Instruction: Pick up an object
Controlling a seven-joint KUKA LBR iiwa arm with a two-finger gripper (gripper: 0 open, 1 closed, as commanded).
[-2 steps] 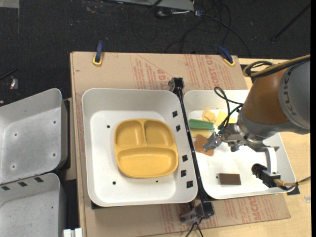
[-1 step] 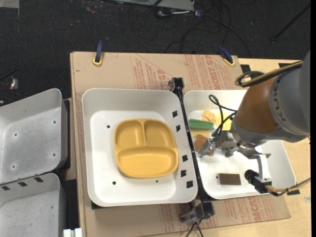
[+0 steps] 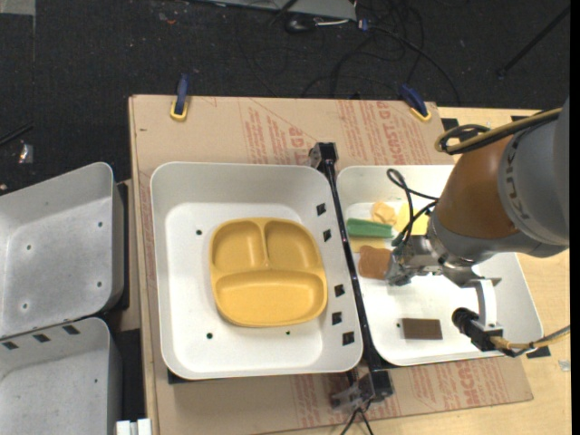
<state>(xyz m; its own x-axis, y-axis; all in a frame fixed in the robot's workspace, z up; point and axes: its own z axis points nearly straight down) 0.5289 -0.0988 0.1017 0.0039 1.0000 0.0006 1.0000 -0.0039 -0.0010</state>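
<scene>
Gripper [image 3: 401, 270] reaches low into the right bin [image 3: 517, 284], its tip beside a brown block [image 3: 373, 262]; the arm's grey and orange bulk hides the fingers, so spread or pressed together cannot be told. A green piece [image 3: 366, 228] and a yellow piece [image 3: 384, 212] lie just behind, partly covered by cables. A dark brown rectangle [image 3: 421, 329] lies apart near the front. The left bin [image 3: 172, 270] holds a yellow divided plate [image 3: 268, 273].
</scene>
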